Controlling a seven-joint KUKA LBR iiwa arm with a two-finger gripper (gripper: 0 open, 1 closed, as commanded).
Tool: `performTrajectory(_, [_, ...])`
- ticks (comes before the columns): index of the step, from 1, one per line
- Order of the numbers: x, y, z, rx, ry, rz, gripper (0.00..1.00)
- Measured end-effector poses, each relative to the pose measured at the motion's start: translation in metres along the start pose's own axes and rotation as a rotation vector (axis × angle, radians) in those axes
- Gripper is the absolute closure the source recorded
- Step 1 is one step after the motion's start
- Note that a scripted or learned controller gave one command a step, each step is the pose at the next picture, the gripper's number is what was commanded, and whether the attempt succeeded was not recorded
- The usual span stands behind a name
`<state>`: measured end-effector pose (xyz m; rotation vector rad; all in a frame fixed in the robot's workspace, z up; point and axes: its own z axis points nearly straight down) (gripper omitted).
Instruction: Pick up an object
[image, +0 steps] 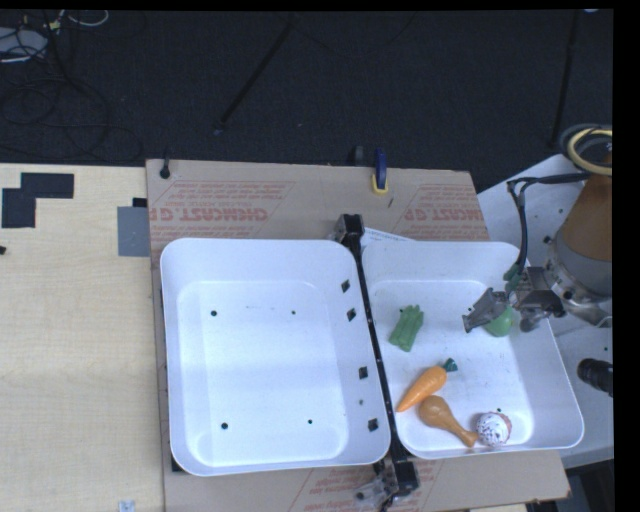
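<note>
Where bent low, gripper (492, 318) over right bin (545, 425)

Fixed overhead cam, slanted, both bins (172, 300)

In the right bin (560, 400), a block (406, 328) lies left of the claw (483, 318); carrot (423, 386), pear (445, 417) and ball (493, 428) lie nearer the camera.

I count two white bins, the left bin (190, 300) and the right bin (560, 400) beside it. In the right bin lie four toys (perhaps more behind my wrist): one green block (406, 328), one carrot (424, 386), one orange gourd (446, 417), one speckled ball (493, 428).
</note>
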<state>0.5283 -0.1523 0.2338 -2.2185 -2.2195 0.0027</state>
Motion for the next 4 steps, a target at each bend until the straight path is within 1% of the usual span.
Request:
performTrajectory(1, [0.075, -0.021, 0.049, 0.004, 0.002, -0.002, 0.00])
performTrajectory(2, [0.056, -0.029, 0.150, 0.001, 0.000, 0.001, 0.00])
performTrajectory(3, [0.054, -0.029, 0.137, 0.001, 0.001, 0.008, 1.00])
performTrajectory(4, [0.139, -0.010, 0.044, -0.004, -0.001, -0.002, 1.00])
